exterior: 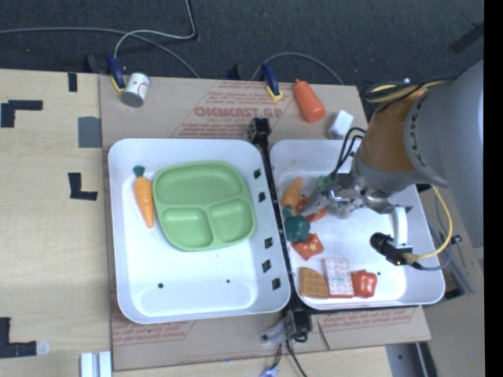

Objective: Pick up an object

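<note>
Two white bins sit on the table; the tool (324, 197), grip state unclear, hovers just right of the orange piece (292, 192).

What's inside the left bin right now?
The left bin holds a green divided plate and a toy carrot beside it. Whatever lies under the plate is covered.

This looks like a robotics lab. A grey arm (440, 140) with an orange band reaches in from the right over two white bins (126, 210) on a cardboard sheet (228, 112) clamped to a wooden bench (47, 226). Cables (157, 34) trail across dark carpet (314, 14) along the top. Plastic toy food (144, 199) lies in the bins.
</note>
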Robot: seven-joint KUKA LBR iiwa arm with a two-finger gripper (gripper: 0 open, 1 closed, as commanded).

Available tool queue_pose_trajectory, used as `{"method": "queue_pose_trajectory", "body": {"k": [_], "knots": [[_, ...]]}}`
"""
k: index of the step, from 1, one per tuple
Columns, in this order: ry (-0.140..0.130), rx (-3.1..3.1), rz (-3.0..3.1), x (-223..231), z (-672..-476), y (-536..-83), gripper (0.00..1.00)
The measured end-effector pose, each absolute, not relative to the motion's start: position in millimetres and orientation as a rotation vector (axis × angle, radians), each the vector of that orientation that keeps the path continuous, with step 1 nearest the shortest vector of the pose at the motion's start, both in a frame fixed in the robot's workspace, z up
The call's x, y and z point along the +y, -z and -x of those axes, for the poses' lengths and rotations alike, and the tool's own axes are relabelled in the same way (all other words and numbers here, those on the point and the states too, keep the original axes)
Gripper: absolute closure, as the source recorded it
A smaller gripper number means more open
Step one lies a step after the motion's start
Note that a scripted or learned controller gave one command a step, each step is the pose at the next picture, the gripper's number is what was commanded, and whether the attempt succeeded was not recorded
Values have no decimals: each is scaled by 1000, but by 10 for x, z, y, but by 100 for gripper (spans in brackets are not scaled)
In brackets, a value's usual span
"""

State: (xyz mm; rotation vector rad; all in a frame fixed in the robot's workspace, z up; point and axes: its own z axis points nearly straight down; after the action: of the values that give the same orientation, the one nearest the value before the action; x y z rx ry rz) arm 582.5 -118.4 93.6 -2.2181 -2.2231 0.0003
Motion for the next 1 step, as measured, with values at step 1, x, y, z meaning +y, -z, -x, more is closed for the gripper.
{"method": "queue_pose_trajectory", "body": {"k": [1], "knots": [[-1, -2223, 2221, -1023, -6683, -1081, 0]]}}
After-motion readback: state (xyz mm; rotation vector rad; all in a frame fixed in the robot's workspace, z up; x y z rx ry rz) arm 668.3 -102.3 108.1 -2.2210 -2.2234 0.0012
